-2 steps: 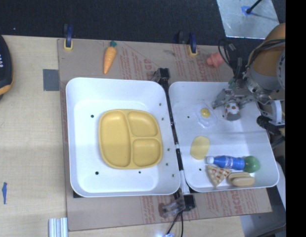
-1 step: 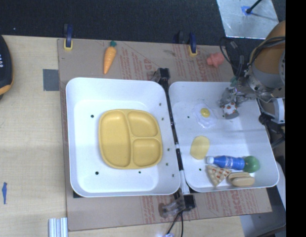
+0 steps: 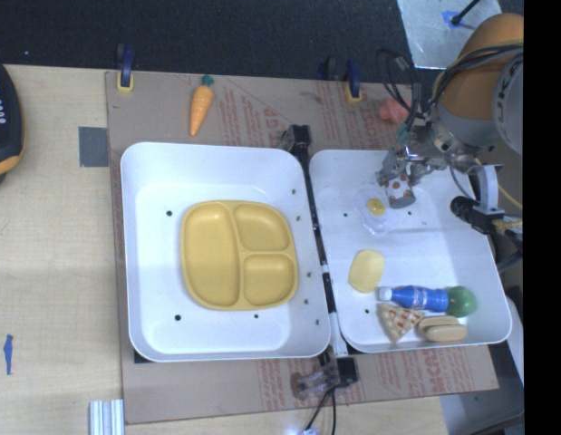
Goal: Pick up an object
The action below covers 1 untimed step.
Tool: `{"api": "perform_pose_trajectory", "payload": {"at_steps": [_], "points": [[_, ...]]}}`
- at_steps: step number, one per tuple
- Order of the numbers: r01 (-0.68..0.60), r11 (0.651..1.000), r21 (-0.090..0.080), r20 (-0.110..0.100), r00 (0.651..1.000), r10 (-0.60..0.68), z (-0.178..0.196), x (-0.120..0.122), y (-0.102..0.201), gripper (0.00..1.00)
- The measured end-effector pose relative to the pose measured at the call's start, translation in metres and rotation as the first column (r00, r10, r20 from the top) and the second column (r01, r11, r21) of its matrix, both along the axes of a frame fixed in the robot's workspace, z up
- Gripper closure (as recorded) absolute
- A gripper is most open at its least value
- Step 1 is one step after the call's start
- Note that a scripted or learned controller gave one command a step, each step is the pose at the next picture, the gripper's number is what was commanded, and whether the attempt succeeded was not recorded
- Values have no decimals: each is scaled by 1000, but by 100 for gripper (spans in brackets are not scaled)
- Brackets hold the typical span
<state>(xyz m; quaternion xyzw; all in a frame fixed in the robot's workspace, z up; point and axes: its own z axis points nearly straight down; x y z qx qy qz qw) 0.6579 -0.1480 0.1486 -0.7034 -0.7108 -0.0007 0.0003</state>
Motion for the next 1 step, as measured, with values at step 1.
{"api": "perform_pose_trajectory", "payload": {"at_steps": [1], "points": [[0,1000,0,-4,1000,0,17,-1,54,100]]}}
